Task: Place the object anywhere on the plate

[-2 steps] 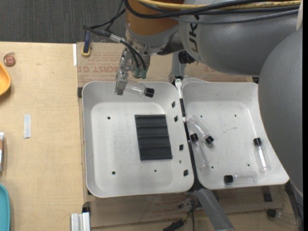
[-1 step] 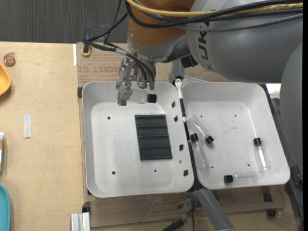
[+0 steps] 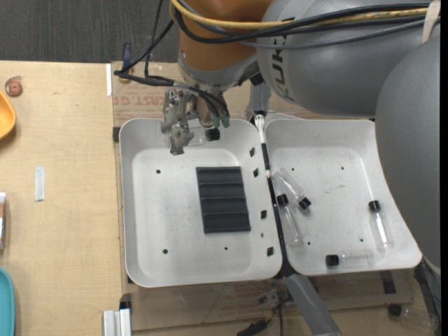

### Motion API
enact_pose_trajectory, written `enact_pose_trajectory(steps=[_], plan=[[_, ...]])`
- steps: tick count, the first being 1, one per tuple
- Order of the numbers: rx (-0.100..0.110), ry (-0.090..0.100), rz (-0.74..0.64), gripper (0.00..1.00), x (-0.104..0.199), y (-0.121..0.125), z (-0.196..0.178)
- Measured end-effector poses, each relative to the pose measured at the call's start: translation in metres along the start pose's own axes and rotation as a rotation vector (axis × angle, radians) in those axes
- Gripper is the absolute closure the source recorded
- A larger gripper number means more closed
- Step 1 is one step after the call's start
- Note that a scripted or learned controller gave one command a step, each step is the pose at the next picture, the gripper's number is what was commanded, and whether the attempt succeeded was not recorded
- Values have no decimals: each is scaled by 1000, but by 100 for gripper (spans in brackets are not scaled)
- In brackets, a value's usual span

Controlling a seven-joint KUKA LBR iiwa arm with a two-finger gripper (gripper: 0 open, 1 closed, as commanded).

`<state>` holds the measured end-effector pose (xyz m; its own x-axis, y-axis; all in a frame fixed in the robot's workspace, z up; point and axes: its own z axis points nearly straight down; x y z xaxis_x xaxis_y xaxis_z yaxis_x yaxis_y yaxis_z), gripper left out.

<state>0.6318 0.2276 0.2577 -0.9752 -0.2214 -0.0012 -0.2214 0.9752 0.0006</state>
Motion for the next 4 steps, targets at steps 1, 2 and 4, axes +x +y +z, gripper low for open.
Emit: enact_pose_trajectory(steps=[1,2,4], plan=[[-1,-2,-104,100,-27,-8,81],[-1,-2,-254,100,-22,-29,166],[-2,-4,-792,100,-22,-28,165]])
